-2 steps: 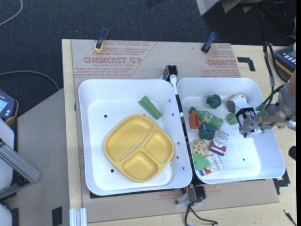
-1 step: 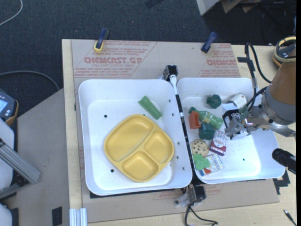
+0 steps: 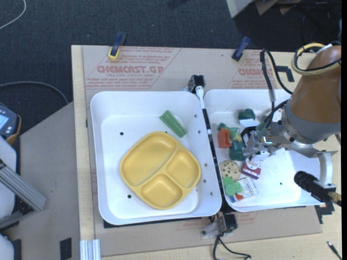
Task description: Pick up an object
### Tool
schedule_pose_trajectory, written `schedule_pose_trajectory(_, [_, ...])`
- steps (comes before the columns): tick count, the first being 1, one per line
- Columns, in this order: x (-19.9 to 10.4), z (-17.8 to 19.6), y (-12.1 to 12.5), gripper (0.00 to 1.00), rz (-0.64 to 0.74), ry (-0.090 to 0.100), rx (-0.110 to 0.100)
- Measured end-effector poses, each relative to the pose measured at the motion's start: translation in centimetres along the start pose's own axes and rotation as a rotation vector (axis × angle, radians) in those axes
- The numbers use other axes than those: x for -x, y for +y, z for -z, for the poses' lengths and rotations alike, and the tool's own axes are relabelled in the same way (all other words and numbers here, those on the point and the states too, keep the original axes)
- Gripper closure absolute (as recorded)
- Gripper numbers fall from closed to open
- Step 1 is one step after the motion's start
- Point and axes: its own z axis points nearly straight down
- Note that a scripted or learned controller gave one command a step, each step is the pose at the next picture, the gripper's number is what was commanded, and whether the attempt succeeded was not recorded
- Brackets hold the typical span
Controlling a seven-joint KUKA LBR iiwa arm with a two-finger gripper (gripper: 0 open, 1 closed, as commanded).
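Clutter of small toy-like items is seen packed along the left side of the right-hand shallow white bin, centre-right of the frame. Included are a dark green rounded piece, an orange block, a round tan cookie-like disc, a flat red-and-white packet and a bright green flat piece. All are judged light and mostly rigid; the packet is judged thin, possibly slick, and hard to pinch flat, so the orange block or the disc's edges are judged the safer places for a hold. Overlap between pieces is judged a risk of two being dragged together.

The two-finger gripper is seen low over this pile, reached in from the right of the frame under the grey-and-orange arm. It is placed just right of the orange block, above the packet and the disc. Its opening cannot be told, and nothing can be made out as held.

The left-hand white bin carries a yellow three-compartment plastic tray and a green oblong block just above it, well apart from the gripper.
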Motion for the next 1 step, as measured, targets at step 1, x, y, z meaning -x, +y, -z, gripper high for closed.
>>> schedule_pose_trajectory(1, [-0.38, -0.59, -0.63, 1.0, -0.004, -0.002, 0.0])
